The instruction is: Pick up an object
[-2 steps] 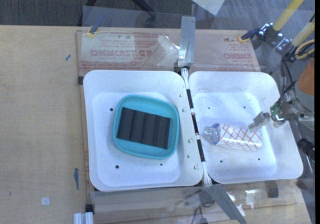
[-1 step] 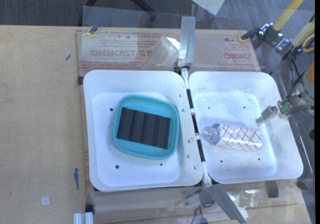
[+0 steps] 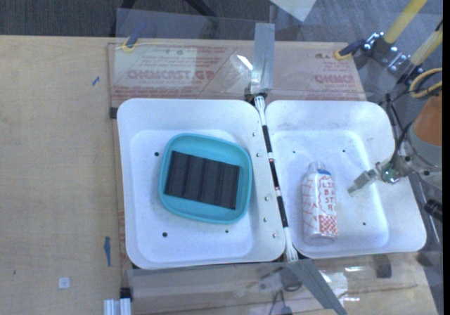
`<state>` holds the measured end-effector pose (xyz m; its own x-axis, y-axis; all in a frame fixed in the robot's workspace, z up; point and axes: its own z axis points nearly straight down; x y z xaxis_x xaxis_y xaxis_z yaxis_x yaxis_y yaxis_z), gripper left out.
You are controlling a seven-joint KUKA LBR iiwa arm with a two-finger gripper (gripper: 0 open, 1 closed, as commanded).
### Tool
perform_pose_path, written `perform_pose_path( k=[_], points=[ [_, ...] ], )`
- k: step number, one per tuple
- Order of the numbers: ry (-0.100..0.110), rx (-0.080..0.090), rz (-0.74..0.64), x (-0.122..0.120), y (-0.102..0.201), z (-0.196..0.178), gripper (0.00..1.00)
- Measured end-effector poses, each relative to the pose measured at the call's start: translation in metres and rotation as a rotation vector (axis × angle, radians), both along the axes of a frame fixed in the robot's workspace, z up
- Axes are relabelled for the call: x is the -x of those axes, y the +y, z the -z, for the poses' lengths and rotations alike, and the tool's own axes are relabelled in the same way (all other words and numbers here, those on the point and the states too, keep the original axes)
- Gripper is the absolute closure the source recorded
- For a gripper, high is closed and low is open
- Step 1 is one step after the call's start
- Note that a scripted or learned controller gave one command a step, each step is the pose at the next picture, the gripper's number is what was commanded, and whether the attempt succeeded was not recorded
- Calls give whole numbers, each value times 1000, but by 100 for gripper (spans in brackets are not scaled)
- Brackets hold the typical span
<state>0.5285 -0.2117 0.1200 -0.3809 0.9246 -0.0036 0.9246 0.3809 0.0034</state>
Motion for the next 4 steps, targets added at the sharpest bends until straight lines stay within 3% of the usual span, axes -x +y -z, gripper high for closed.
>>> perform_pose_path(
  k=[1,2,3,4],
  points=[
    [3,-2,-182,24,49,31,0],
    [-11,11,-131,-47,89,30,0],
    [-45,31,-139,14,96,19,0],
    [-2,2,-20,-21,95,7,0]
  ],
)
